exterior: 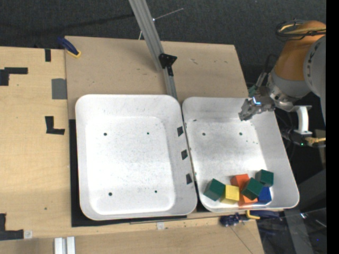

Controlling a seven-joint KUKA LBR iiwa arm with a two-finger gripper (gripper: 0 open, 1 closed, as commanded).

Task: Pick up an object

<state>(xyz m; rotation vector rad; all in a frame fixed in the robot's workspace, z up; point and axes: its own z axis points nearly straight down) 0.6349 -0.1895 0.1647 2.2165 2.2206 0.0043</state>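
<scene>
You are looking down on two white bins sitting side by side on the bench. The left bin (130, 155) is lying bare, while the right bin (233, 142) is carrying all the blocks (241, 188), and they are crowding together in its near corner. That huddle is probably coming from the bin floor curving up at the edges, so loose cubes are settling against the wall and against each other: green, yellow, orange and blue ones are touching, some tilted on their neighbours.

The gripper (248, 111) is hanging over the far edge of the right bin, near its back rim and well apart from the pile. It is carrying nothing that you can see; whether the claw is wide or narrow, you cannot tell from this angle, since it is reading as a small grey blur.

Judging from this, the pick is not yet begun. You are needing the arm (296, 62) to travel toward the near corner, and the tight packing against the wall is likely making a clean grasp awkward.
</scene>
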